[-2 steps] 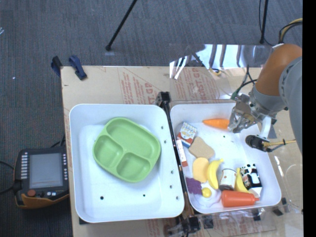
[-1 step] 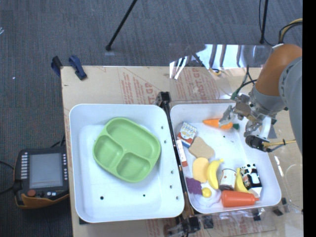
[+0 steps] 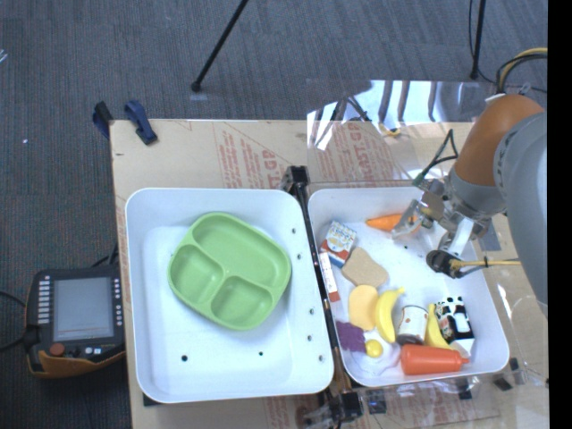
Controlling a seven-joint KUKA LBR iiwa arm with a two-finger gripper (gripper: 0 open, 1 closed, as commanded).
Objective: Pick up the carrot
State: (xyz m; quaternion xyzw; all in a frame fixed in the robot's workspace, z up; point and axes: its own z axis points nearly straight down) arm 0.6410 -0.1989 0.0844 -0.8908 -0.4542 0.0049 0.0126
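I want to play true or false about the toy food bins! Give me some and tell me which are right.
1. The green plate lies in the left bin. True.
2. The carrot is on the green plate. False: it lies in the right bin, by the gripper.
3. The banana is in the right bin. True.
4. The bread slice is outside both bins. False: it lies in the right bin.

Robot lab, tripod legs [image 3: 228, 29], teach pendant [image 3: 79, 315], carpet

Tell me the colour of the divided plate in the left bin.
The three-compartment plastic plate is light green, seen plainly in the overhead camera view.
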